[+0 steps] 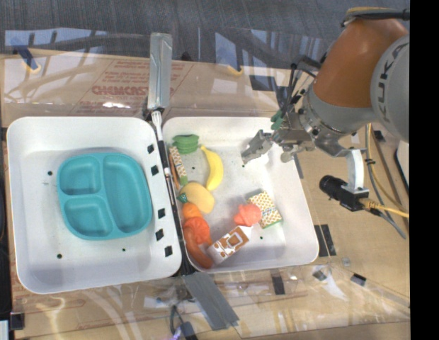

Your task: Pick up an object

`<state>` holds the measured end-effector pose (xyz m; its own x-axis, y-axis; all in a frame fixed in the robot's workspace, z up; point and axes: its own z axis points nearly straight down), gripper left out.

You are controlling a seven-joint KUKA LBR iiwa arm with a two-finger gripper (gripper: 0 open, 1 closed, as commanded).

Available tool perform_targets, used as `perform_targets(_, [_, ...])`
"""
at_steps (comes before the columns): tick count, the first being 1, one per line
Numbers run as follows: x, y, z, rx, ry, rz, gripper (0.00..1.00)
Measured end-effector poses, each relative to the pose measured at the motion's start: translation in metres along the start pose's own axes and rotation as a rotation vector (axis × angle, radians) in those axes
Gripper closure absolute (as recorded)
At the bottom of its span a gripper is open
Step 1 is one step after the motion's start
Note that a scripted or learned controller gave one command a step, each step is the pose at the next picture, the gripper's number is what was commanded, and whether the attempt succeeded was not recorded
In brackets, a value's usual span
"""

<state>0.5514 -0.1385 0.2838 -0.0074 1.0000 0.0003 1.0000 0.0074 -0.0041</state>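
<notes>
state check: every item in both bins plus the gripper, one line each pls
teal divided tray: flat in left bin, nothing in its compartments
banana: lying loose in right bin
green toy: at right bin's top-left, by the divider
yellow fruit: lying below banana
red-orange toys: piled along divider wall
brown packet: lying near front wall
waffle-pattern block: lying flat
gripper: above right bin, holding nothing

Bright, even light is falling from above; glare is streaking the clear sheeting (99,69) (edges slightly soft).
</notes>
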Motion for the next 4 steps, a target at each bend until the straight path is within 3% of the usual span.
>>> perform_targets(1, [0.030, 0.014, 0.175, 0.005, 0.001, -0.061, 0.00])
perform_targets(2, [0.029, 0.014, 0.163, 0.003, 0.000, -0.064, 1.00])
perform_targets(3, [0.029, 0.015, 0.163, 0.002, -0.001, -0.064, 0.00])
perform_targets(4, [0.029, 0.015, 0.163, 0.002, -0.001, -0.064, 0.00])
